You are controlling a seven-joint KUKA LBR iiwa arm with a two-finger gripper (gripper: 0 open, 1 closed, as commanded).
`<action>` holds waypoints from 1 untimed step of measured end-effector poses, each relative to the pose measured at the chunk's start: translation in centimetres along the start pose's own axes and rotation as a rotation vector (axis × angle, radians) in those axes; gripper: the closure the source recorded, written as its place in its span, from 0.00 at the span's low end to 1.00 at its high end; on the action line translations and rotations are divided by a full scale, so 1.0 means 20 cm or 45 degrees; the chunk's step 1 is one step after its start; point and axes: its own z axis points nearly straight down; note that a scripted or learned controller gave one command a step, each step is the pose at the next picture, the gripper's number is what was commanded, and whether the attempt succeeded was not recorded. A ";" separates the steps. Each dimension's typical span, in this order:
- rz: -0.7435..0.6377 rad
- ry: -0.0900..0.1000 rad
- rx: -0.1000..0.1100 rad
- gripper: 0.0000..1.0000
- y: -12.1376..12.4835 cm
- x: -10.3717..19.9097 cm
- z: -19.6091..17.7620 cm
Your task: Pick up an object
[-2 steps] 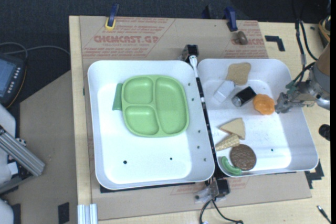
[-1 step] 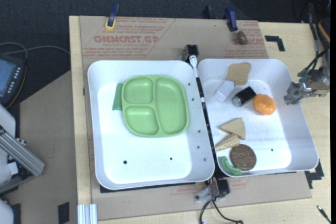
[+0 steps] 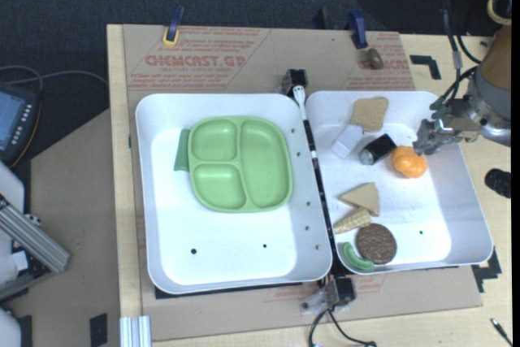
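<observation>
— Two white bins; contents, left bin (image 3: 162,199)?
— One green divided plate (image 3: 240,163).
— Right bin (image 3: 455,207)?
— One orange fruit (image 3: 409,163), one black block (image 3: 379,149), one tan slice (image 3: 370,113), two wedges, one brown disc (image 3: 376,243), one green strip at its near edge.
— Gripper (image 3: 429,140)?
— Over the right bin's far side, just beside the orange fruit. Jaws: cannot tell from where I stand.

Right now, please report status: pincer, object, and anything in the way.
Pincer over right bin, nothing seen between fingers. Orange fruit just below it, not lifted. Black block lies close beside the fruit.
</observation>
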 end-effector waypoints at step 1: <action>-0.002 0.002 0.003 1.00 0.05 0.31 -0.01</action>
